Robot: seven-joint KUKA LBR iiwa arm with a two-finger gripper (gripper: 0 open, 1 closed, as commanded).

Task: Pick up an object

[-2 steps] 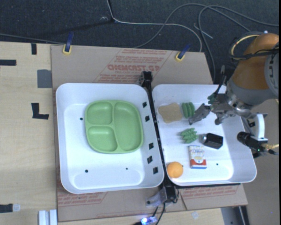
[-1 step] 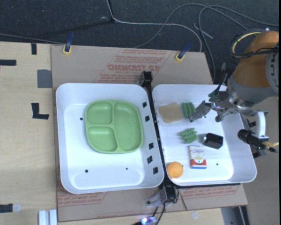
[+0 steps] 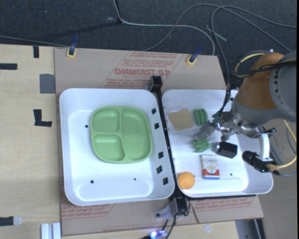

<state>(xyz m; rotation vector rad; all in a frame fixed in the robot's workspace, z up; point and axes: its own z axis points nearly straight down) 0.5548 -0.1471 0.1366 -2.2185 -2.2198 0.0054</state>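
left bin point(image 3: 70, 148), well left of the jaws | green divided plate point(image 3: 122, 134) lying flat inside it | cardboard sheet point(image 3: 139, 68) under both bins | counter point(image 3: 20, 148) farthest left

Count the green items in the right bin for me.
2: a ribbed green piece beside the tan slice toward the bin's far side, and a darker green piece just nearer, by the gripper. The arm may hide more.

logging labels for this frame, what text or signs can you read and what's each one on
"CHEMCAST GP": red print on the brown sheet under the bins, letters only partly clear.
Smaller red print beside it: too blurred to read.
Small red and white box in the right bin: print too small to read.
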